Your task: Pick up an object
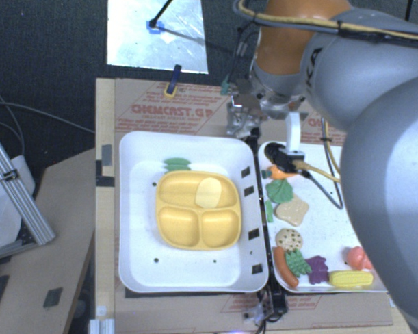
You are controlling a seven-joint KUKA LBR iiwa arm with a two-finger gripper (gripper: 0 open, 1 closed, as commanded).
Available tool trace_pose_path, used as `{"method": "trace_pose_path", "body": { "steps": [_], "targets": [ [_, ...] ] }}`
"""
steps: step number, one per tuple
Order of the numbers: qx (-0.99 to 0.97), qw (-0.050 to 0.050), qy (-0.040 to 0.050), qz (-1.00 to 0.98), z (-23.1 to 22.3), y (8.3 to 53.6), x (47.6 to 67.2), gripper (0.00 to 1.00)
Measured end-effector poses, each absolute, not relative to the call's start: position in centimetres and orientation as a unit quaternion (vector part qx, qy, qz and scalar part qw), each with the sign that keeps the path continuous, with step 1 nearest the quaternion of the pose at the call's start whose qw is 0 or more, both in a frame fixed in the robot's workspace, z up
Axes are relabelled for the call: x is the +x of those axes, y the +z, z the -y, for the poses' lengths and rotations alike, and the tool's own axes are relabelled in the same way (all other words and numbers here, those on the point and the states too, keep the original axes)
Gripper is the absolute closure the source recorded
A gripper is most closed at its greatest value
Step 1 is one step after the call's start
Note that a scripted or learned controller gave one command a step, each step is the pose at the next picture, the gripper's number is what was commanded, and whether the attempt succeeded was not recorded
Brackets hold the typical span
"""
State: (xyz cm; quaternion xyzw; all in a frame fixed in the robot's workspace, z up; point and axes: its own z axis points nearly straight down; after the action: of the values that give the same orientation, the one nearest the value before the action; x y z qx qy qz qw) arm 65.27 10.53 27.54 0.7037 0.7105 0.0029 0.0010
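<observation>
Robot's claw [248, 130] poised above the far end of the divide between two white bins, close to the back rim of the left bin [129, 194]; open or closed, impossible to tell from this angle, and nothing visibly gripped. Grey arm [375, 100] with orange band reaching in from the right, looming large over the right bin [325, 201]. Possible pickings all lying loose in the bins, none lifted. In the left bin, a yellow three-part plate [183, 227] set near the middle, a pale yellow disc [209, 193] resting in its far right section, and a green leaf toy [177, 164] flat on the bin floor, touching or just beyond the plate's far edge. In the right bin, a scatter of toy food along the side nearest the divide: an orange carrot [278, 173] closest to the claw, then a green lettuce leaf [279, 191], a slice of bread [292, 212] and a speckled cookie [288, 239]. Toward the near end, a red sausage [285, 268] beside the rim, green broccoli [298, 263] against it, purple grapes [318, 268] next, a yellow corn cob [351, 278] at the near edge and a pink piece [357, 257] just behind the cob. Beneath both bins, a printed cardboard sheet [149, 109], with a small blue-and-yellow item [173, 81] at its far edge.
</observation>
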Motion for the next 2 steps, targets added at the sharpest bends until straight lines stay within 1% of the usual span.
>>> {"method": "trace_pose_path", "body": {
  "steps": [1,2],
  "targets": [
    [0.702,-0.002,0.0015,-0.712,-20.9,23.9,65.8,1.0],
    [0.705,0.001,0.0013,-0.709,-21.8,23.7,66.9,1.0]
  ]
}}
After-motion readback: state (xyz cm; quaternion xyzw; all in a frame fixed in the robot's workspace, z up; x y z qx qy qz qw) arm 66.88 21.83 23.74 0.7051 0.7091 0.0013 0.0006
